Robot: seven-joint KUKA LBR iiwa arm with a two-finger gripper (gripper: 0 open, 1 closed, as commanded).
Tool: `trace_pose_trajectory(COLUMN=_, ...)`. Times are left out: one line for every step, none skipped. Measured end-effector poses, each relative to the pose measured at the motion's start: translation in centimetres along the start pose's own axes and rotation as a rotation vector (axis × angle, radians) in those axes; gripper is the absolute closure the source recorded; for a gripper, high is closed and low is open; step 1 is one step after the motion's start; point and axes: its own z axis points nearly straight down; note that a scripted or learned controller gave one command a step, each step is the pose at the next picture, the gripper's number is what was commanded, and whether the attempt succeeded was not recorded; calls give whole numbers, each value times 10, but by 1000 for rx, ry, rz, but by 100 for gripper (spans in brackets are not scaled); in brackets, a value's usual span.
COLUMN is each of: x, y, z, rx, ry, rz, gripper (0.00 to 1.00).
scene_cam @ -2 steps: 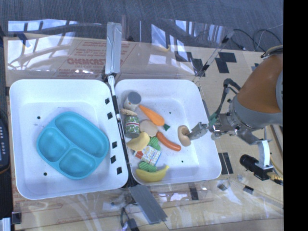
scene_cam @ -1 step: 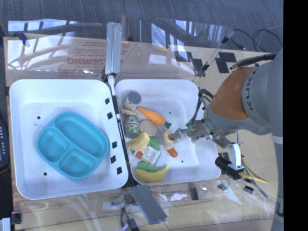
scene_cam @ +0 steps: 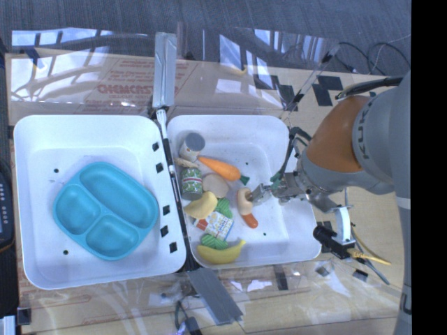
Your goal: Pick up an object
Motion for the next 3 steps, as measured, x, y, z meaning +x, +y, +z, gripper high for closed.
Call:
trace_pose_trajectory(x=31, y=49, z=29, rx=-5, ry=-1, rz=-49, gripper=0)
trace_pose_trajectory(x=31, y=49, z=19, rx=-2, ry=-1, rz=-52, gripper=100)
trace_pose_trajectory(x=31, y=49, z=19, rx=-2, ry=-1, rz=-52, gripper=0)
